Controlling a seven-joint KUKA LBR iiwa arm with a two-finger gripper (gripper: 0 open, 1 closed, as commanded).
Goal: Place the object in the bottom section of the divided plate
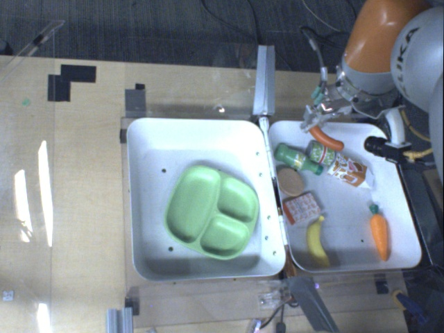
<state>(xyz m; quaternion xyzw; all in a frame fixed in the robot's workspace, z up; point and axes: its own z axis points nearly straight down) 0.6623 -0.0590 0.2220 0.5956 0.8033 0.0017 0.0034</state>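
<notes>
Hot dog (326,139) just beneath end effector (320,112), right bin (399,207)

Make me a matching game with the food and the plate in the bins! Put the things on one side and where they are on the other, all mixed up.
Things:
1. green divided plate
2. banana
3. carrot
4. hot dog

Places:
A. near the right edge of the right bin
B. at the top of the right bin, just under the gripper
C. in the middle of the left bin
D. near the bottom of the right bin, close to its left wall

Right pairs: 1-C, 2-D, 3-A, 4-B
</notes>
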